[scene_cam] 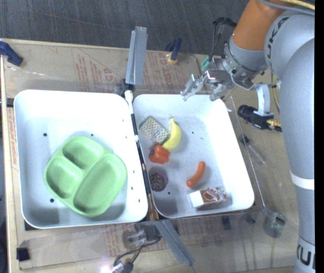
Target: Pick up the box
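The box (209,198) lies closest to us, low in the right bin (239,152), close to that bin's bottom edge. It is small, white on one end with a red picture on its side. It rests flat and a bit crooked, touching nothing, which should make it easy to grab from above.

A little higher sits a dark round cookie-like thing (158,181), and to its right an orange sausage (195,174), tilted. Neither one touches the box, so they likely won't get in the way.

Next up is a red pepper (159,154). Right above it a yellow banana (174,135) curves up, its lower end touching the pepper or just beside it. Just left of the banana lies a small checked square packet (153,129). These three crowd together near the wall between the bins.

In the left bin (25,152) there is a green tray (86,175) with three hollows, lying flat in the lower middle of the frame.

Farthest away, at the upper right, is the gripper (206,89). It hangs over the top edge of the right bin. Its two fingers look spread apart with nothing between them. The grey arm (298,95) with its orange band (253,21) comes in from the right side.

The gripper is well apart from the box, with the whole bin between them. So the pick seems not yet started. I think the gripper must next travel down the frame to get over the box.
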You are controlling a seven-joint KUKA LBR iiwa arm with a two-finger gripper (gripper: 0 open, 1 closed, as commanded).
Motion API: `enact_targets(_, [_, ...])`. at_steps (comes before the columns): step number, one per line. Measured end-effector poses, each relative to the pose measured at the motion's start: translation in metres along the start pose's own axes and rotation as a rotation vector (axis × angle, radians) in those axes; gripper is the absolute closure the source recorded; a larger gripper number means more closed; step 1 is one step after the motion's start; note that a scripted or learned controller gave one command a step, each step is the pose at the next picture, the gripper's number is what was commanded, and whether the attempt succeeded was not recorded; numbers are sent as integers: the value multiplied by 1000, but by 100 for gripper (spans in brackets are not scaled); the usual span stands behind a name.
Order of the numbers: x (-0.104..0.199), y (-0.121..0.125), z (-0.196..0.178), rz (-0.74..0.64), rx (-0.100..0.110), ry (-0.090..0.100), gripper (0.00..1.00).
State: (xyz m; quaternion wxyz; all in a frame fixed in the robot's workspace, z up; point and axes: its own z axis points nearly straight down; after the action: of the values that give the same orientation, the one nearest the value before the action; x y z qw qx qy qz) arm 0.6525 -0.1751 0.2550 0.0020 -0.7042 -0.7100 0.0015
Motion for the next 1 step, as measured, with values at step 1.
enact_targets(1, [48,5,99,-189,-1,0,0])
